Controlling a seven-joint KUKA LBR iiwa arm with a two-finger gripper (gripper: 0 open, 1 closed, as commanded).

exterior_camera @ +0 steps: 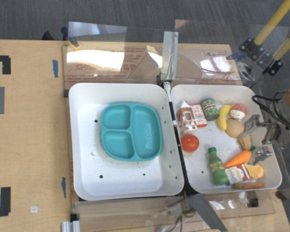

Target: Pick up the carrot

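The small orange plastic carrot with a green top (240,157) lies in the right-hand shallow white bin (199,178), toward that bin's lower right corner, pointing left toward the green plastic bottle (217,167) that lies just beside its tip. It rests on the bin floor with nothing lifting it, so the pick is not yet done. The metal gripper (264,138) sits at the right rim of the same bin, just above and to the right of the carrot's leafy end, near it but apart from it. Whether the jaws are spread or pressed together I cannot tell; their outline is too tangled with cables. What appears left is the closing in, the grasp and the lift.

The carrot is crowded: a yellow block-like toy (254,171) touches it below, and a tan round piece (234,128) sits above. Further up the bin lie a yellow banana (224,117) and a red tomato (189,142).

The left-hand white bin (87,168) holds a teal plate with 3 compartments (132,131). Both bins rest on a pale wooden table (29,129), with grey carpet (135,4) beyond it.
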